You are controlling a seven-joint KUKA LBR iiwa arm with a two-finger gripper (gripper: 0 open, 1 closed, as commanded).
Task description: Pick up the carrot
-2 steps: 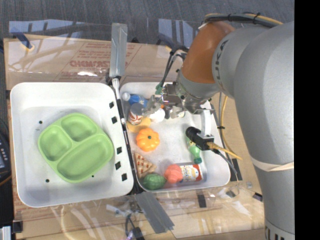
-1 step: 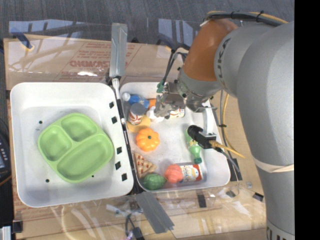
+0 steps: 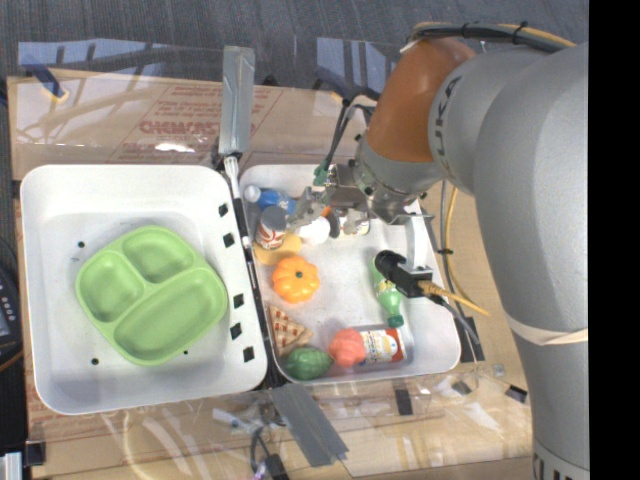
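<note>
While the gripper (image 3: 322,211) hangs low over the back of the right bin (image 3: 440,353), nothing looks lifted, so the pick seems not yet done. Whether it is released or clenched, I cannot tell. The carrot (image 3: 291,239) is probably the orange sliver beside the can (image 3: 270,230), just below the gripper.

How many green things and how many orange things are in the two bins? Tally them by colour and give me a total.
Green: 3 (divided plate, round fruit, small bottle)
Orange: 1 (pumpkin)
Total: 4
</note>
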